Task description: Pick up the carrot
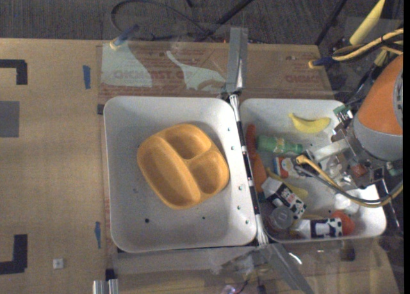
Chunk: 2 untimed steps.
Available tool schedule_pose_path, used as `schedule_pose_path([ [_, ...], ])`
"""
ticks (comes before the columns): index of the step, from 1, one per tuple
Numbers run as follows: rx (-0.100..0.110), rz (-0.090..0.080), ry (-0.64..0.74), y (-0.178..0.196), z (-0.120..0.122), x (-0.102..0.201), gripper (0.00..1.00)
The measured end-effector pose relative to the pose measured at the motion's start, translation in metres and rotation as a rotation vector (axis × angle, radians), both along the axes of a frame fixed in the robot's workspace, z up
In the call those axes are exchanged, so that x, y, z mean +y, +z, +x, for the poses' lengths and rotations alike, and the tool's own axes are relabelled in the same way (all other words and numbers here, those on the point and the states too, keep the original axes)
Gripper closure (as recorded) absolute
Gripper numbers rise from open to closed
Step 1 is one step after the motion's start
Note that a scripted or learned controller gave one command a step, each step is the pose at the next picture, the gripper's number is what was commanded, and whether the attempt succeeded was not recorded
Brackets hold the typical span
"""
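Observation:
The carrot (pixel 258 170), a slim orange piece, lies along the left wall of the right bin (pixel 375 225), beside a red piece (pixel 251 134) just behind it. My gripper (pixel 351 170) hangs low over the right half of that bin, below the grey and orange wrist (pixel 383 116), with yellow and black cables looped across it. It stands well to the right of the carrot, with other items between them. Nothing shows as held.
The right bin also holds a yellow banana (pixel 309 123), a green bottle (pixel 280 144), cow-patterned cartons (pixel 286 196), a grey can (pixel 280 217) and a red ball (pixel 346 222). A yellow divided plate (pixel 184 164) sits in the left bin (pixel 122 177).

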<state>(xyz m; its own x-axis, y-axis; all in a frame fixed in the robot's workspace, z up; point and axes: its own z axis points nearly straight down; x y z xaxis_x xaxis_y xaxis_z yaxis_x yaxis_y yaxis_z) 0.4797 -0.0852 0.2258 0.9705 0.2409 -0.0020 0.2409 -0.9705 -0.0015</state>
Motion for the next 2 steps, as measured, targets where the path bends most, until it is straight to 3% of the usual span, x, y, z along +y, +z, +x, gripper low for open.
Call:
schedule_pose_path([
  [1, 0.002, 0.003, 0.551, -0.030, -0.001, 0.021, 1.00],
  [2, 0.001, 0.005, 0.860, -0.042, -0.001, 0.025, 1.00],
])
